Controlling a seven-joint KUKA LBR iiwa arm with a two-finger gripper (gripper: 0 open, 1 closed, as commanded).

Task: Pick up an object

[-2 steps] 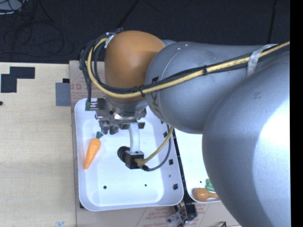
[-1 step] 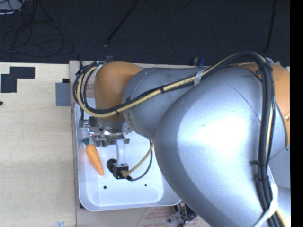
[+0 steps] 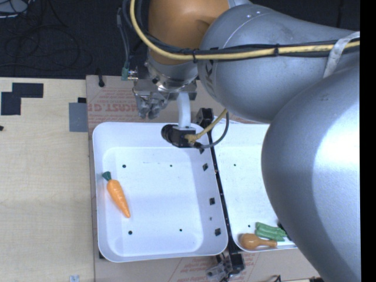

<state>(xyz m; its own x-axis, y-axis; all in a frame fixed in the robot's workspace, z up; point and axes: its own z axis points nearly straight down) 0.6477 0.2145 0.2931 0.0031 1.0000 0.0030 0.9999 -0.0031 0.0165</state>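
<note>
Camera view, looking down on both bins at a slant: I saw the claw (image 3: 150, 107) hanging at the far rim of the left bin (image 3: 154, 248), just over the cardboard edge behind it. Its dark fingers were bunched low under the wrist, and I could not tell whether they were spread or pressed together; nothing showed between them.

The carrot (image 3: 118, 197) was the thing I judged nearest to go for. It lay on the floor of that left bin, close to its left wall, well apart from the claw, toward the near left as this view has it. Its long axis ran slantwise, green top toward the far left, tip toward the near right.

In the right bin (image 3: 238, 157), a tan pear-like piece (image 3: 256, 241) and a green pod (image 3: 270, 232) lay together at the near edge, farther off.
</note>
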